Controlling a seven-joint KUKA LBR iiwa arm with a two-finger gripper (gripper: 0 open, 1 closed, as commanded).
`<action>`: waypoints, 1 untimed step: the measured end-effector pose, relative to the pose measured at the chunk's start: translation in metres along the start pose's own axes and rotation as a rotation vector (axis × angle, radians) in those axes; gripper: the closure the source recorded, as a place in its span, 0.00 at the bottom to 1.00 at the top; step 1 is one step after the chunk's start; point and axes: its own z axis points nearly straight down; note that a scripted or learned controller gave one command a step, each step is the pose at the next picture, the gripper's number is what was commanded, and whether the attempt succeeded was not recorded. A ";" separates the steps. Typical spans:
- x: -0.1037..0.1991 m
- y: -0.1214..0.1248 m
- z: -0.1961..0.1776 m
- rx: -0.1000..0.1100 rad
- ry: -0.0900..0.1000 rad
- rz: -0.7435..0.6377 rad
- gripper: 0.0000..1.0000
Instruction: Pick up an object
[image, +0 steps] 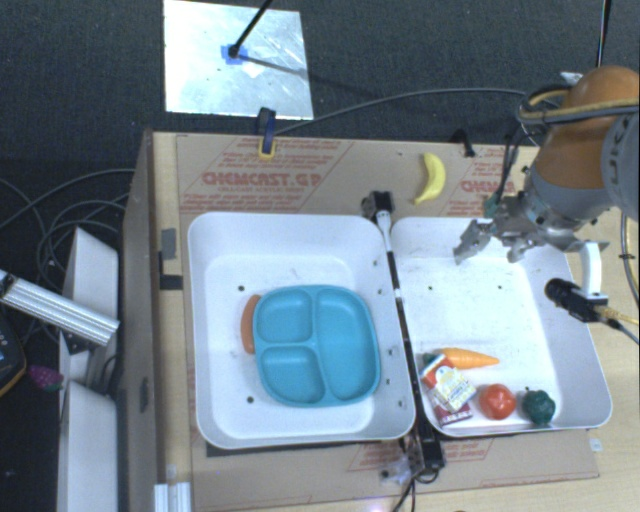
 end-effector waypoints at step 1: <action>-0.005 -0.098 0.085 0.002 0.000 0.003 0.00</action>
